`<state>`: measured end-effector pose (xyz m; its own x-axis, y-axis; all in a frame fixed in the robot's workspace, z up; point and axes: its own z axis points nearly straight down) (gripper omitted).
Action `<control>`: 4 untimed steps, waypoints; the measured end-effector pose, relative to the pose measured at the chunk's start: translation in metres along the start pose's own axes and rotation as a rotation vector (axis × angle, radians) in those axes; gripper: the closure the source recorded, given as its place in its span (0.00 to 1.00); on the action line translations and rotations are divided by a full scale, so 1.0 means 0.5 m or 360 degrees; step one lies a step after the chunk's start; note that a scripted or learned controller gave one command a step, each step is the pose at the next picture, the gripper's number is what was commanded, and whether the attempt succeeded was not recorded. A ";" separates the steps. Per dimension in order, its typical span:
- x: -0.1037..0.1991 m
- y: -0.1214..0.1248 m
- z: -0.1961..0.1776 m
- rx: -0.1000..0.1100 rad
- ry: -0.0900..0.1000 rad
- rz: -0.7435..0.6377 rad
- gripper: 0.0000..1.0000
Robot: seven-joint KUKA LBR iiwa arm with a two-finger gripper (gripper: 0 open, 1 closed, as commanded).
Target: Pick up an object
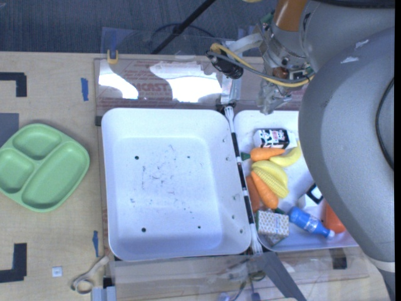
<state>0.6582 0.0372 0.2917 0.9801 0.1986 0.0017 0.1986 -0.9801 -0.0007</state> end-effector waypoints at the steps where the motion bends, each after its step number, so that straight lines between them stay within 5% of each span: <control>1: -0.007 -0.091 0.185 0.0001 -0.0005 0.0002 1.00; 2: -0.045 0.095 0.149 0.0002 -0.0009 -0.0266 1.00; 3: -0.036 0.000 0.198 0.0002 -0.0004 -0.0021 1.00; 4: -0.025 0.031 0.215 0.0001 -0.0003 0.0000 1.00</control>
<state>0.6494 0.0197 0.1843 0.9800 0.1988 -0.0002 0.1988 -0.9800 -0.0012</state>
